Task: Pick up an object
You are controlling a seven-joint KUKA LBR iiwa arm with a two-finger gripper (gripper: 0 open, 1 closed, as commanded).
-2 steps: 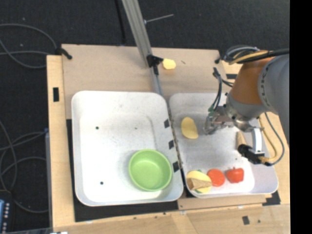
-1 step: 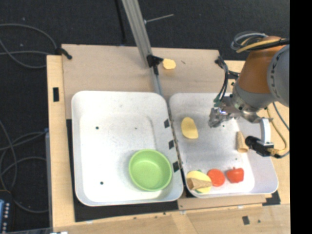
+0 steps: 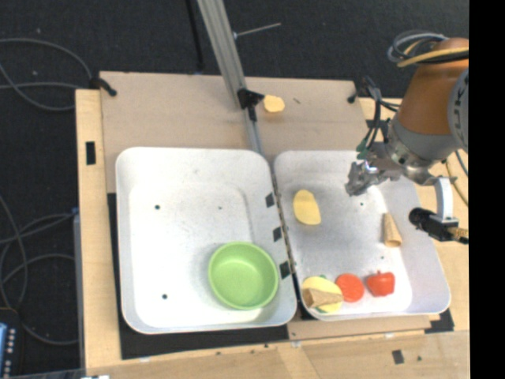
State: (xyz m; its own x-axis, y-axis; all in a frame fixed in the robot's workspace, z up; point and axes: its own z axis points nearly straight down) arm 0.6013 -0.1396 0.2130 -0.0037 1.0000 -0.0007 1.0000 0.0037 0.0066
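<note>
at the near edge of the right bin [image 3: 410,306] sits a row of small things: a yellow-and-tan piece [image 3: 322,294] in the near left corner, a round orange-red tomato-like piece [image 3: 349,287] touching it, and a red pepper-like piece [image 3: 380,283] just beside that. none of them is in the claw. in the left bin [image 3: 158,212] a green bowl [image 3: 243,275] stands upright near the near right corner, close to the wall the two bins share.

further back in the right bin a tan cone-shaped piece [image 3: 391,230] lies near the right wall, and a yellow lemon-like piece [image 3: 306,208] lies near the left wall, well apart from the cone.

beyond these, the claw [image 3: 361,180] hangs over the far part of the right bin, between the lemon-like piece and the cone but apart from both. whether it is open or closed cannot be told from this view, and nothing can be seen in it. the grey arm [image 3: 430,109] with its orange band reaches in from the right above it.

farthest off, on the bare table [image 3: 173,109] behind the bins, a small yellow piece [image 3: 274,103] lies beside the foot of a slanted metal post [image 3: 221,38].
</note>
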